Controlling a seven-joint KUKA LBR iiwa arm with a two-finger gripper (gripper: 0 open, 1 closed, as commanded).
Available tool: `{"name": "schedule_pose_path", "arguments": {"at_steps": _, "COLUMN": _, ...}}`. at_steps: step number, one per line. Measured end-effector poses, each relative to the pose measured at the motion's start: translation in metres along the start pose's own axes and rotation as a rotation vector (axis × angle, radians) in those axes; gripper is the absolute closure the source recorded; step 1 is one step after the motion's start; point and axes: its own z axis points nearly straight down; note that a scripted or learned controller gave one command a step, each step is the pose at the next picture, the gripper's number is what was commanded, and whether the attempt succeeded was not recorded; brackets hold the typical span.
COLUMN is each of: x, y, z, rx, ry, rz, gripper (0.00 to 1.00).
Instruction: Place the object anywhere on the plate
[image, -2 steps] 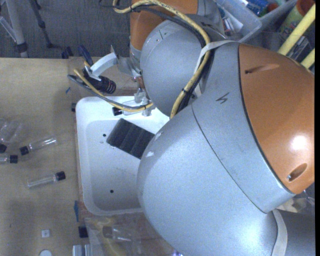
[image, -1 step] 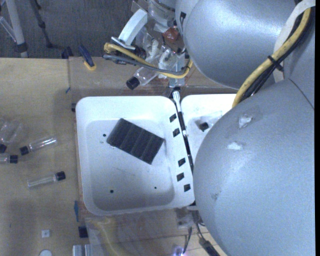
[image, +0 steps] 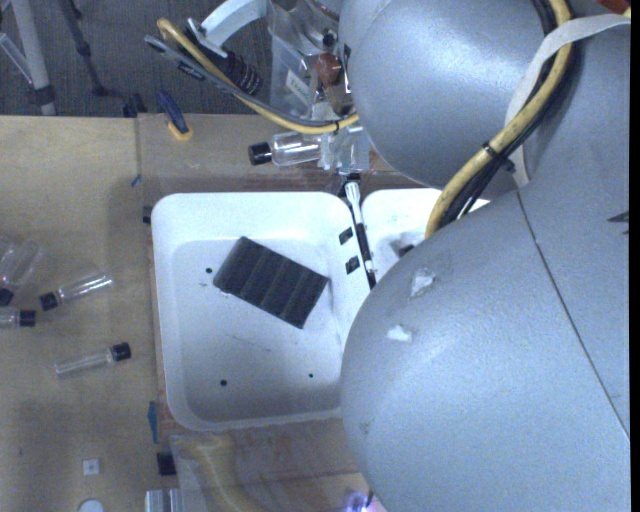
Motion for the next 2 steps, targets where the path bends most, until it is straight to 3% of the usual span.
{"name": "schedule_pose_path", "arguments": {"at_steps": 1, "x": 0.028, "y": 0.006, "z": 0.001, "rx": 0.0, "ry": -0.002, "rz": -0.121, "gripper": 1.0}}
{"name": "schedule_pose_path", "arguments": {"at_steps": 2, "x": -0.033, "y": -0.007, "z": 0.0, "rx": 0.0, "ry": -0.004, "rz": 0.03, "gripper": 1.0}}
